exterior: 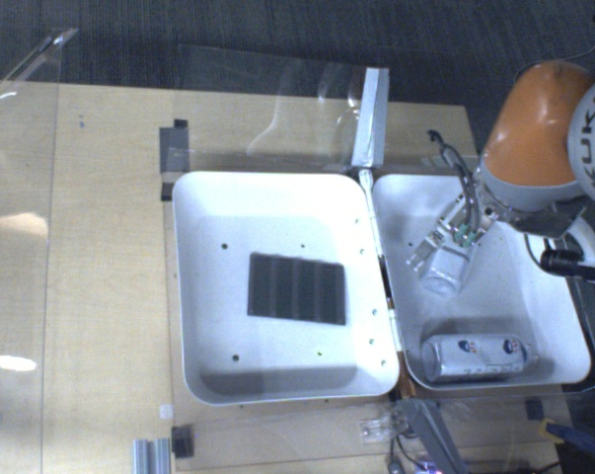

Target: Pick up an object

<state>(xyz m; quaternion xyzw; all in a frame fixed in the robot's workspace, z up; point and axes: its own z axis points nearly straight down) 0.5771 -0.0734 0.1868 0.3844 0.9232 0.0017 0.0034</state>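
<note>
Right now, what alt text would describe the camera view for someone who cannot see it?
The arm's end effector hangs over the right bin, where a silver can lies on its side near the front wall. The left bin holds a dark ribbed mat.

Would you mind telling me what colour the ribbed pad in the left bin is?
Dark grey to black, with lengthwise ridges; the ribbed pad shows in the camera view.
</note>
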